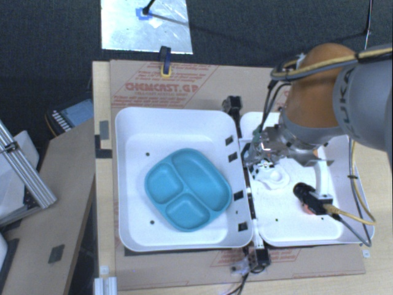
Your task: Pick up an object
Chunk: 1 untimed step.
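Left shallow white bin (131,165) holds a light-blue three-compartment plastic plate (187,189), lying flat about mid-bin. In the right shallow white bin (301,231), a small white lumpy object (274,178) sits near the left wall, with the two-finger gripper (259,155) of the grey-and-orange arm (362,103) just above it; whether the gripper is open or closed can't be told. Farther back are red-printed brown cardboard (166,86), a yellow clamp (165,66) and a shiny metal sheet (144,17).

A yellow clamp (166,70) sits between printed cardboard (184,82) and a shiny metal sheet (123,23).
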{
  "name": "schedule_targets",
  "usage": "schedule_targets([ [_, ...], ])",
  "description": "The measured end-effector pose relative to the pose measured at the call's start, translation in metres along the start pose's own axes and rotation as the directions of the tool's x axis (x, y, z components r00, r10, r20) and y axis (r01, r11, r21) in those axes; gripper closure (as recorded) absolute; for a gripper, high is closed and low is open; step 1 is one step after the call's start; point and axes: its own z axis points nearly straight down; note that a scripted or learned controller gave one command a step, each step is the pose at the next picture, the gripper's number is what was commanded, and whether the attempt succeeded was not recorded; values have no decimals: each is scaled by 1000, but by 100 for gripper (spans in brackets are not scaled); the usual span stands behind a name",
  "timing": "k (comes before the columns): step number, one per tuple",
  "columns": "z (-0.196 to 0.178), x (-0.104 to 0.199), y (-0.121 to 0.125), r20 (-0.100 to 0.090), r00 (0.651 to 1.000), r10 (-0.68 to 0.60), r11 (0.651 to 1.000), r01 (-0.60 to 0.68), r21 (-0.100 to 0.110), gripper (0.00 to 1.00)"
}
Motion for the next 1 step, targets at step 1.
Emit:
schedule_targets([
  [1,-10,57,-10,0,1000,-1,1000,1,-2,100],
])
